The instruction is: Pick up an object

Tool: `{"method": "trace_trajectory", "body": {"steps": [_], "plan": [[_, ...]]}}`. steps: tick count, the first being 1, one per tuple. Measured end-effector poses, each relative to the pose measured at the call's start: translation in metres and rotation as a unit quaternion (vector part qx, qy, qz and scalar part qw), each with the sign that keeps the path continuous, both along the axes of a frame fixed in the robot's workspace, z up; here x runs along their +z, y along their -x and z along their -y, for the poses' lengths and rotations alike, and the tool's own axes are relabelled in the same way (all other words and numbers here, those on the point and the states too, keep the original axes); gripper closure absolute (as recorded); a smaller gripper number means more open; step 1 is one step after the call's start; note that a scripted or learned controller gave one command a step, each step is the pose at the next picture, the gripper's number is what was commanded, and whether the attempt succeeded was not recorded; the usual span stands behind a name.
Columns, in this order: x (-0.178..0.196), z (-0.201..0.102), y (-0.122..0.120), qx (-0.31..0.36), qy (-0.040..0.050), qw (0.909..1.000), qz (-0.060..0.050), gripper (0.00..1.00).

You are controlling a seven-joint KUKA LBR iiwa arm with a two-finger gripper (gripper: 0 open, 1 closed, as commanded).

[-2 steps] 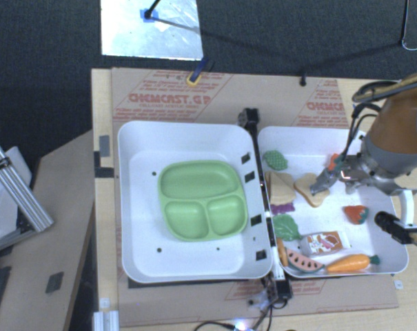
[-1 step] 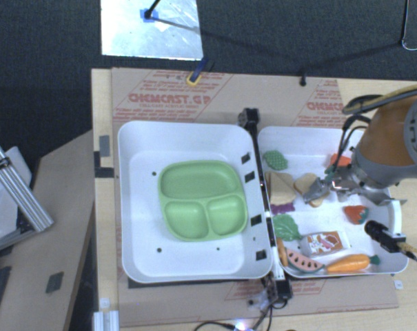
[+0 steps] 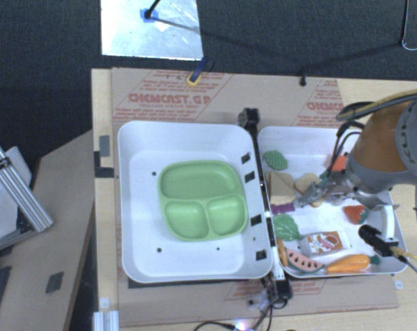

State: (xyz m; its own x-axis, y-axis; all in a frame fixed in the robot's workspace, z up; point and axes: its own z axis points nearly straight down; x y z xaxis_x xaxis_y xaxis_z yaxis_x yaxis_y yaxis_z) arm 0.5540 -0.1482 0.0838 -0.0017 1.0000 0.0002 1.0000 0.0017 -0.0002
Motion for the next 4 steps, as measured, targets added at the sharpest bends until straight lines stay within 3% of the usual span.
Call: {"method": "trace_trajectory", "body": {"steps": [1, 2, 3, 4], "plan": [[0.011, 0.001, -0.001, 0.0, 0.0003, 1.0, 0.001, 1.0], [0.056, 0.002, -0.008, 0.001, 0.0008, 1.0, 0.002, 1.0], [0.114, -0.002, -0.001, 0.001, 0.0006, 1.0, 0.003, 1.0], [0.142, -0.001, -0.002, 0.001, 0.0006, 1.0, 0.002, 1.0]]}}
